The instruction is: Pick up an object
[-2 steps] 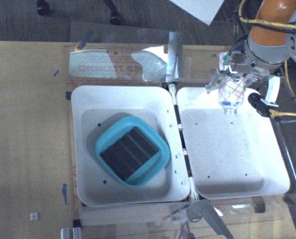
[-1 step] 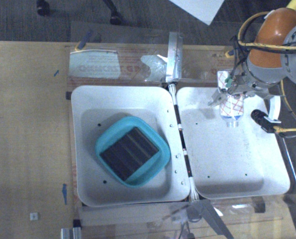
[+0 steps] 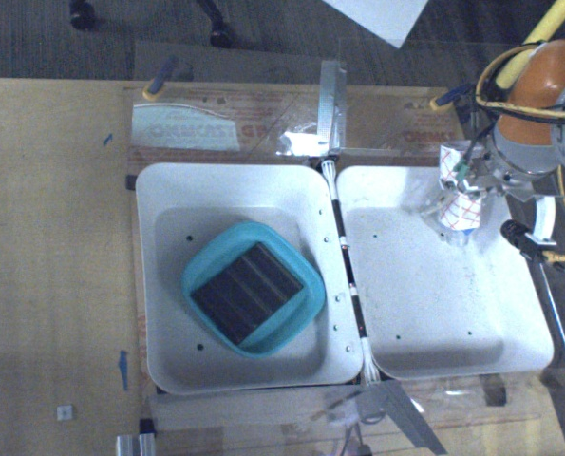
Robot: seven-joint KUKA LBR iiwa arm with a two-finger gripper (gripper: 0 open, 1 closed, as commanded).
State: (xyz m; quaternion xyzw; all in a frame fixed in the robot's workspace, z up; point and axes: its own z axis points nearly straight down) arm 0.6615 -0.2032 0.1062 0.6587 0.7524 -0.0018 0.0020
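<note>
Overhead view of the bench [image 3: 54,255] with two shallow white bins side by side. The left bin [image 3: 168,198] carries a teal container [image 3: 306,288] with a dark ribbed insert [image 3: 246,293], lying askew near the bin's middle, slightly toward its near edge. My arm [image 3: 538,93], grey with an orange band, enters above the far right corner of the right bin [image 3: 434,350]. My pincer [image 3: 464,183] hangs over that corner, at a white object with red line markings [image 3: 459,215] that lies close to the bin's far edge. Whether my pincer is spread or pinching that object, I cannot tell from this view.
</note>
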